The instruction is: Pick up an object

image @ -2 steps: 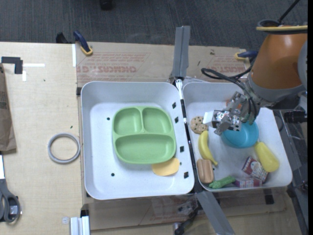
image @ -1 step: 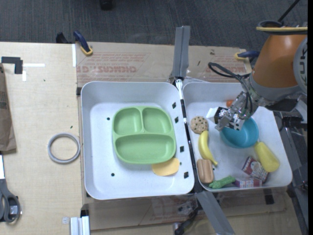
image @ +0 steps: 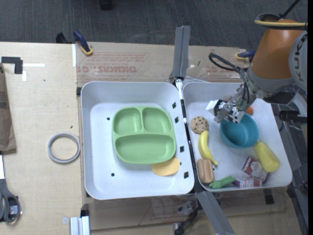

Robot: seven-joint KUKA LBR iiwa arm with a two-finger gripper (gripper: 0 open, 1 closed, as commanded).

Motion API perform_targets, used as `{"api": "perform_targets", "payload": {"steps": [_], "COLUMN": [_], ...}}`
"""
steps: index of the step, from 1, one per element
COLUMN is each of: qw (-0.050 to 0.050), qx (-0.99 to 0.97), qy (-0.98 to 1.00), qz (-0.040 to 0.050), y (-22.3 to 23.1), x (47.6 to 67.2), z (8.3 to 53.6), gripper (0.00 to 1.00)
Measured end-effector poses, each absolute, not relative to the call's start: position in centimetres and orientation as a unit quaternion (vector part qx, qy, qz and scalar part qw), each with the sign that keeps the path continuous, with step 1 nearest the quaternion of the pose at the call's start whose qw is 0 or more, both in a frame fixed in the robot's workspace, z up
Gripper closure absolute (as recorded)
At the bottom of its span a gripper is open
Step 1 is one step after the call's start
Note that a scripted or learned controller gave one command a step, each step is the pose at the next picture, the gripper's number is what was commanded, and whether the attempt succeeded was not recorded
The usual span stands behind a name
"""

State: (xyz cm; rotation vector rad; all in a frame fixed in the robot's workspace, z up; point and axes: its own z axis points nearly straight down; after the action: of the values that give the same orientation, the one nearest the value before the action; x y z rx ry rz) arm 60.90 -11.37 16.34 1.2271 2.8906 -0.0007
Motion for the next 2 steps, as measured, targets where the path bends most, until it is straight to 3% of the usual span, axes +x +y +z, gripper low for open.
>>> {"api": "perform_targets", "payload": {"steps": [1, 2], "qw": [0.001, 0.002], "qx": [0.430, 0.463], "qy": [0.903, 0.886], "qz": [-0.0005, -0.0002], "y": [-12.7, -15.6], "x": [64.7, 65.6], "z": [15.7, 16.4], "gripper": [1.00, 1.00]}}
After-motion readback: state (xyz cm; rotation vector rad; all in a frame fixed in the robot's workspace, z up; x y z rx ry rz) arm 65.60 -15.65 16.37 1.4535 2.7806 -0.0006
